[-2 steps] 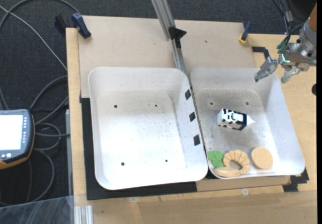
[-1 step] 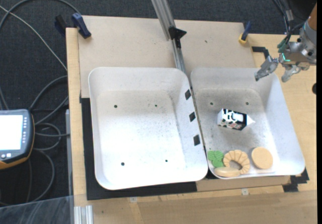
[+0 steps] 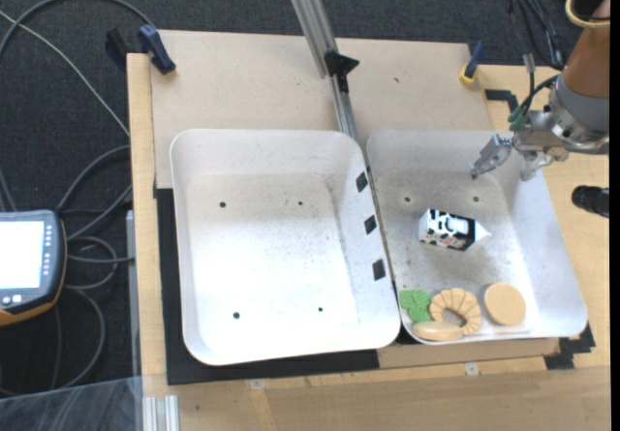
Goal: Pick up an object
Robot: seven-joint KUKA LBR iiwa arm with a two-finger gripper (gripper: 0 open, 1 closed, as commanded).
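The right bin [image 3: 542, 226] holds a small black-and-white carton [image 3: 448, 230] near its middle. Along its front edge lie a green leafy piece [image 3: 416, 303], a tan ring-shaped pastry [image 3: 455, 312] and a round tan cookie [image 3: 505, 304]. My gripper [image 3: 507, 160] hangs over the bin's back right part, up and to the right of the carton. Its two fingers are spread apart with nothing between them.
The left bin [image 3: 194, 255] lies beside the right one, with black clips along the shared edge. A slanted metal rail [image 3: 312, 13] runs down to the bins' back junction. Clamps sit at the bench's back corners, and a pendant screen [image 3: 24, 260] sits at far left.
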